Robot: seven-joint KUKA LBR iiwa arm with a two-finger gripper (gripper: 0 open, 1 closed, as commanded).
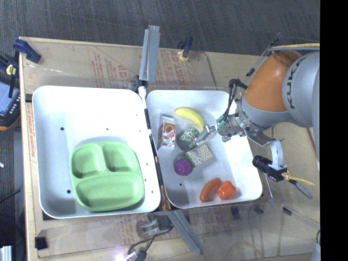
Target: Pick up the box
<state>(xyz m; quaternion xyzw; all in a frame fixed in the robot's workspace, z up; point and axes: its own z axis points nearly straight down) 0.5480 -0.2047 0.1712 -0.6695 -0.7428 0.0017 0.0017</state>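
Observation:
A small red-and-white box (168,135) lies in the right bin (242,170) near its left wall. A second, checkered box (200,154) sits tilted near the bin's middle. My gripper (206,133) reaches in from the right, low over the bin. Its tip is just right of a green-and-silver can (187,139), below the banana (189,117) and above the checkered box. Nothing is visibly held.
A purple ball (183,166) lies beside the checkered box. An orange carrot (210,189) and an orange-red pepper (227,189) lie at the bin's front. The left bin (54,113) holds a green divided tray (107,175). A metal bar (148,53) stands behind the bins.

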